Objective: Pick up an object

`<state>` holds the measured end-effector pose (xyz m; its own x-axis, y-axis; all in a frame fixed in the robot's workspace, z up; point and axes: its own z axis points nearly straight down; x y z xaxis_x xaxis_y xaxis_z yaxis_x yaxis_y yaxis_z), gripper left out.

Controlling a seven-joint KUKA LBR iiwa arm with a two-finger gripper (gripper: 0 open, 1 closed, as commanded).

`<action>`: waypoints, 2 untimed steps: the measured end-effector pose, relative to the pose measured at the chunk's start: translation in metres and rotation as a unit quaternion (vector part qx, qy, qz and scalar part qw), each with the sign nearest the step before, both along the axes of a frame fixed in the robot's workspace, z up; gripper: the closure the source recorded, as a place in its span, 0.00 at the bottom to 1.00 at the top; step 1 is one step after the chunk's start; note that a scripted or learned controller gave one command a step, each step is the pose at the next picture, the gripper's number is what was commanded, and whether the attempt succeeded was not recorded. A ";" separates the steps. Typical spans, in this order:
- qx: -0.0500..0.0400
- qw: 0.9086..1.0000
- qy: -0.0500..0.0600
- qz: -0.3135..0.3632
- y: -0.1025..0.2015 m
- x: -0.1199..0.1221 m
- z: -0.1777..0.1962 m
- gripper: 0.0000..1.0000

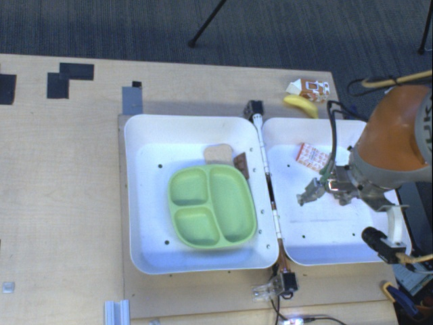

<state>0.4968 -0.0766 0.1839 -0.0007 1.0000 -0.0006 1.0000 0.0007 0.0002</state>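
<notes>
My gripper hangs over the middle of the right bin, pointing left, with the grey and orange arm behind it on the right. A small red and white packet lies flat on the bin floor just above and behind the gripper, apart from it. In the left bin sits a green divided plate. A beige piece and a small brown thing lie behind the plate.
A yellow banana and a small printed packet lie on the bench behind the right bin. A black clamp sits on the wall between the bins. Cables run at the front right.
</notes>
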 end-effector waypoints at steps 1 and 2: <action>0.000 1.000 -0.002 0.000 -0.060 -0.009 0.032 0.00; 0.000 1.000 -0.003 0.002 -0.065 0.108 -0.098 0.00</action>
